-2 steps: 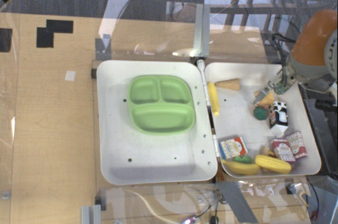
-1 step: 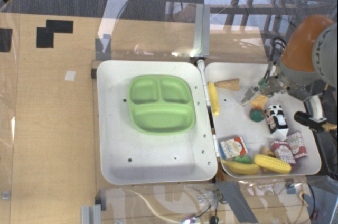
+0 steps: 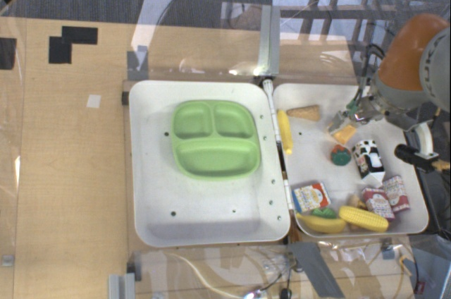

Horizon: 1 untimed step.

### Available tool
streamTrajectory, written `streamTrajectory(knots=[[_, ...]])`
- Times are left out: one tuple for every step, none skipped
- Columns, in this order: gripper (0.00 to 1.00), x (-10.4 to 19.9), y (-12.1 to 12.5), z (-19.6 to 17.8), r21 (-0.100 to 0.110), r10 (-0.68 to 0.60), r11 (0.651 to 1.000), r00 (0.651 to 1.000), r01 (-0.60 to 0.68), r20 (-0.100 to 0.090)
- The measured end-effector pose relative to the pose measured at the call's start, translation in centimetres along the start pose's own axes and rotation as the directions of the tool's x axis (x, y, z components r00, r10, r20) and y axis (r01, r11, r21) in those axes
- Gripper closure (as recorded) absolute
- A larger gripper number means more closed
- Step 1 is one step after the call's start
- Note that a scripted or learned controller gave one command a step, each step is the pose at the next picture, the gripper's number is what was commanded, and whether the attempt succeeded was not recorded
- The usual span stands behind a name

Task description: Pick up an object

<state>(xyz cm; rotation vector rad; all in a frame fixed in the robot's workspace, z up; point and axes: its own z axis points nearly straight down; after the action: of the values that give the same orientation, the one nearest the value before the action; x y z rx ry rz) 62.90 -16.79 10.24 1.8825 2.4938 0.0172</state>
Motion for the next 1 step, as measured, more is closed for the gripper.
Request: streamTrajectory(knots=[[1.00,4.30,4.73,-5.46,0.009,-0.095,0.995,0.995,0.095,-0.005]])
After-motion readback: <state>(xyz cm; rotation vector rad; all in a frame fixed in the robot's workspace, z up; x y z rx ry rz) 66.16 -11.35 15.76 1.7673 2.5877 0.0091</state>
